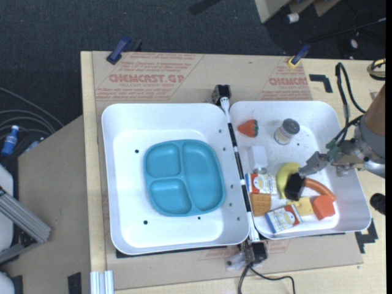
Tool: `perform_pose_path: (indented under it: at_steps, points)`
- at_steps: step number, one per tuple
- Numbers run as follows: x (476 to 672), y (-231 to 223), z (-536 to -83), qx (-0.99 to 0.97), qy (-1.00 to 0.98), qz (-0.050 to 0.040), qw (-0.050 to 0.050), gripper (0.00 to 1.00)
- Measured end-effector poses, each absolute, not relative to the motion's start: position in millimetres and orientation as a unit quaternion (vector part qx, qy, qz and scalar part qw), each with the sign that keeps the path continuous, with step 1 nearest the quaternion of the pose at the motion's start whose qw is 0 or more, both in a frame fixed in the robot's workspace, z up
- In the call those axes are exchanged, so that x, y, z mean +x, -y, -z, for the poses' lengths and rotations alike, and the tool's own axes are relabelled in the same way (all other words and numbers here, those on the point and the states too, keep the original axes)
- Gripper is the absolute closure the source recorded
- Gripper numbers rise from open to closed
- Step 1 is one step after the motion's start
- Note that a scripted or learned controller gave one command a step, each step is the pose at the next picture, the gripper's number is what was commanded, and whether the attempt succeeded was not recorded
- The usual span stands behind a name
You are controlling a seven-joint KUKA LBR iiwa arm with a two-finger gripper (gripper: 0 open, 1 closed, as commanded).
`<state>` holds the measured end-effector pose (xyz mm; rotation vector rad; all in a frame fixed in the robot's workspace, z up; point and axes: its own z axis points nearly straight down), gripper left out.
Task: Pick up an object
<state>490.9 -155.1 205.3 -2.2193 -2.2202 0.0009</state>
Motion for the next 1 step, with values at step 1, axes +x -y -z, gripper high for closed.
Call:
perform_pose_path:
  at_steps: [1]
  points:
    - [547.0, 137.0, -84.4, -0.707, 0.708, 0.0000, 0.000, 0.00]
